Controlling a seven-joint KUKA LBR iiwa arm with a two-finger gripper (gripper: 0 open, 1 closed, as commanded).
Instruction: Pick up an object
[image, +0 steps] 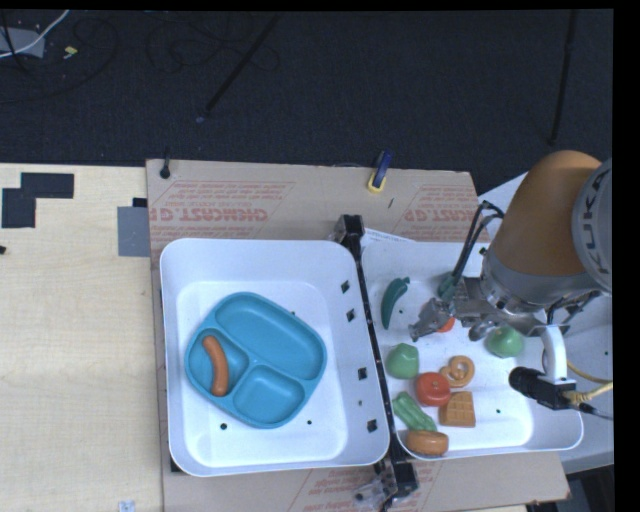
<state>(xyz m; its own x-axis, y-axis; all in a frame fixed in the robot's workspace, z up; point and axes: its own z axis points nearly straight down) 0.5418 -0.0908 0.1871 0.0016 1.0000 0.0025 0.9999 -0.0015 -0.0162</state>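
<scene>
Camera view: the gripper (437, 318) hung low in the right white plastic bin (560, 437); whether it was wide or narrow could not be told.
Nearest object: a small red-orange plastic toy (447, 323) sat just beside the gripper tips, partly hidden.
Handling: likely light, stiff, smooth and slippery; best pinched across its middle.
Neighbours: a dark green plastic pepper (393, 299) lay left of the gripper, a round green plastic fruit (403, 360) below-left.
Room: the bin divider lay further left; bare floor lay between.

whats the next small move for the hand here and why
Probably lower the hand straight down toward the small red piece just beside it in the right bin. It hovers there with nothing visibly held, so a short descent seems the likeliest way to a grasp.
</scene>
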